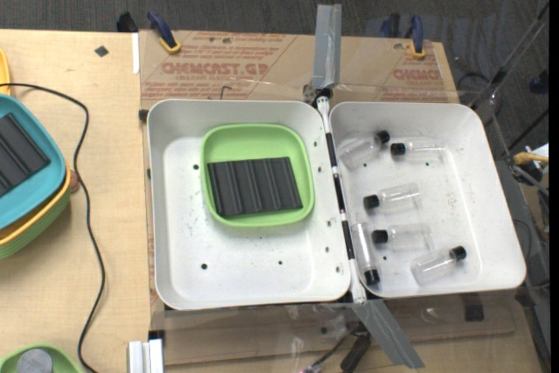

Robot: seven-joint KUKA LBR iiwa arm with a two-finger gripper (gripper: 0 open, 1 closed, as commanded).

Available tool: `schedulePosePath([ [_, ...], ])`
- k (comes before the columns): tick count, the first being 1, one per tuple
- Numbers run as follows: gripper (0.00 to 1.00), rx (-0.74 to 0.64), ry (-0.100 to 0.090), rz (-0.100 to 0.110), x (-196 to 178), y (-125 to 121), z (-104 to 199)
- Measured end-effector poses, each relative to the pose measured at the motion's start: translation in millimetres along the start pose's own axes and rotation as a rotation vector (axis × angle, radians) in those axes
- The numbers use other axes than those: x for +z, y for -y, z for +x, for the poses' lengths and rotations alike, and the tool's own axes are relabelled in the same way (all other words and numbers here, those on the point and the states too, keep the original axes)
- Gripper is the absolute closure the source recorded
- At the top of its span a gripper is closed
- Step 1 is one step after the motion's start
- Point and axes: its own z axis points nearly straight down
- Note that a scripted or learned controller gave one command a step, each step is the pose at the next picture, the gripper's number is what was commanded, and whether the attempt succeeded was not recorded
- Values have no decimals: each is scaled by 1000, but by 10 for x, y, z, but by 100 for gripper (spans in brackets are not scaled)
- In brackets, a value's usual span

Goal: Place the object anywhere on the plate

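A green square plate (256, 146) sits in the left white bin (175, 266), toward its back. On the plate lies a dark grey ribbed pad (254, 186). In the right white bin (489, 188) several clear vials with black caps lie scattered on their sides. One vial (395, 199) is near the middle, another (435, 265) at the front right. A third vial (361, 251) lies along the bin's left wall.
A stack of teal and yellow dishes (26, 175) stands on the wooden table at the far left, with a black cable (87, 188) running past it. Brown cardboard (227, 61) with blue clamps (162, 31) lies behind the bins. A grey bar (327, 48) rises between them.
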Motion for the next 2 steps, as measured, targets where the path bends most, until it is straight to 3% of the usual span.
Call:
schedulePosePath([
  [1,0,0,-1,-1,-35,1,-21],
  [2,0,-5,0,-1,-740,4,-9],
])
